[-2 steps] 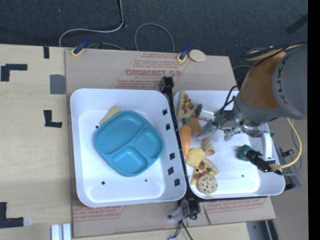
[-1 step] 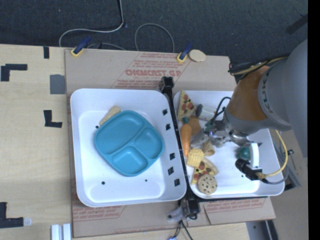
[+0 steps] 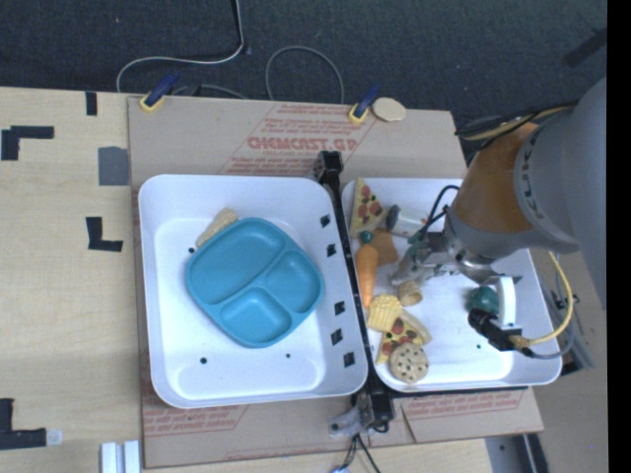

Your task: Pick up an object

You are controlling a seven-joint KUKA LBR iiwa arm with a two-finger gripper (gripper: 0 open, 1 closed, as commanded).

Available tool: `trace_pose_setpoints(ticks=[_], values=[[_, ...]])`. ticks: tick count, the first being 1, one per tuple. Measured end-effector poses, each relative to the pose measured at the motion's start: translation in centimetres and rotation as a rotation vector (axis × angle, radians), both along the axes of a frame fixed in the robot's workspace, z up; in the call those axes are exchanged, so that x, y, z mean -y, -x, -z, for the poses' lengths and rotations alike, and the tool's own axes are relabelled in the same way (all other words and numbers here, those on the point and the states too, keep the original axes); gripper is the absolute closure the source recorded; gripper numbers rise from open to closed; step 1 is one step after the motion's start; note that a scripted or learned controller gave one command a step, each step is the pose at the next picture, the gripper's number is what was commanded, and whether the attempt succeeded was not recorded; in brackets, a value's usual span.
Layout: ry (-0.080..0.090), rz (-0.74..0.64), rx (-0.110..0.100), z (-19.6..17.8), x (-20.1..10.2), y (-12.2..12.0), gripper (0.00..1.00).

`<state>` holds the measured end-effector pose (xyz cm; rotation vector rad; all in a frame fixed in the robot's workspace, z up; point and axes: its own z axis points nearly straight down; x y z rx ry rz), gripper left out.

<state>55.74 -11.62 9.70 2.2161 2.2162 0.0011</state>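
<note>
Camera view
Hand: low in the right bin; grip state could not be told.
Toy food: carrot just left of the hand, pizza slice above-left, cookie below.
Blue plate: far left, other bin.

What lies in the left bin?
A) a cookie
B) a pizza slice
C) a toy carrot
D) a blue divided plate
D: the blue divided plate lies in the left bin, while the carrot, cookie and pizza slice lie in the right bin.
</note>
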Motion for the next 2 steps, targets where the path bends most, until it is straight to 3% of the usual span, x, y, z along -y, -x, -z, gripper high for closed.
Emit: trace_pose_setpoints(ticks=[1,2], values=[[-0.001,0.000,-0.001,0.1,0.0,0.0,0.00],[0.013,0.005,-0.005,0.9,-1.1,-4.2,0.00]])
